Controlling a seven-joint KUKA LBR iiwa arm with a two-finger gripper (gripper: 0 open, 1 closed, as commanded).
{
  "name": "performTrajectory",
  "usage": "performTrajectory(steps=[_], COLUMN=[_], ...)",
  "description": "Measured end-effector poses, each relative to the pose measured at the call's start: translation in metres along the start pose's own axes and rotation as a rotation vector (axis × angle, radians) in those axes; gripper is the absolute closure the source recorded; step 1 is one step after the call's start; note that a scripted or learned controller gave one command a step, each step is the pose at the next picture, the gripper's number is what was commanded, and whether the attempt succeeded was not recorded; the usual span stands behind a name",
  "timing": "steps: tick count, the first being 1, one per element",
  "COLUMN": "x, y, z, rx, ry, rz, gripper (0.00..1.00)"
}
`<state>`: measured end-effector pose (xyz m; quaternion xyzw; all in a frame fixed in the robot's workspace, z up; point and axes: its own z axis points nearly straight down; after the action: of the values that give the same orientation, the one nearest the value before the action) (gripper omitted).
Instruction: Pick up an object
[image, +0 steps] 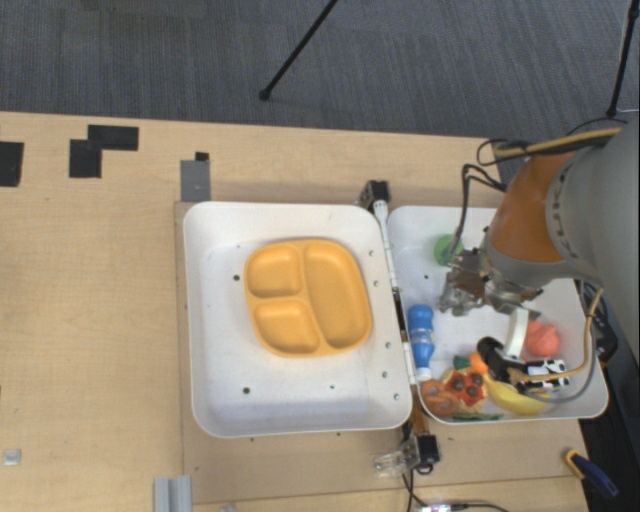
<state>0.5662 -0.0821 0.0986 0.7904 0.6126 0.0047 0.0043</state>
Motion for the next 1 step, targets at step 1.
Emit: performTrajectory(steps=[1], x=[0.0], y=[-0.0002], z=[0.0002], rx=[0.001], ry=[0.0], rz=[0.0], gripper=[0.0])
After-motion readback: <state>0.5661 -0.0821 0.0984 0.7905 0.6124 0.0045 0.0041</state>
